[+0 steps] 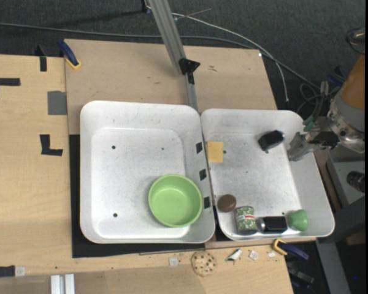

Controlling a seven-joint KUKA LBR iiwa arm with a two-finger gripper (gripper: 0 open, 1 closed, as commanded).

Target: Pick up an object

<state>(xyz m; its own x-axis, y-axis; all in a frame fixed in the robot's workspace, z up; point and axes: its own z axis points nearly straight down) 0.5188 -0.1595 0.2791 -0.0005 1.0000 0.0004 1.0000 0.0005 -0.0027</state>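
Observation:
My gripper [299,146] hangs over the right rim of the right bin [251,122], with the arm's wrist coming in from the right edge. A small black object [271,140] lies in that bin just left of the gripper, apart from it. A tan block [215,152] rests near the bin's left wall. Along the front wall lie a brown round piece [226,202], a green-labelled can [245,219], a black oblong object [273,224] and a green ball [299,220].
A green bowl [175,200] sits in the left bin [110,121] at its front right. A metal pole [169,29] slants down to the back of the bins. A cookie-like disc [202,263] and small scraps lie on the bench in front.

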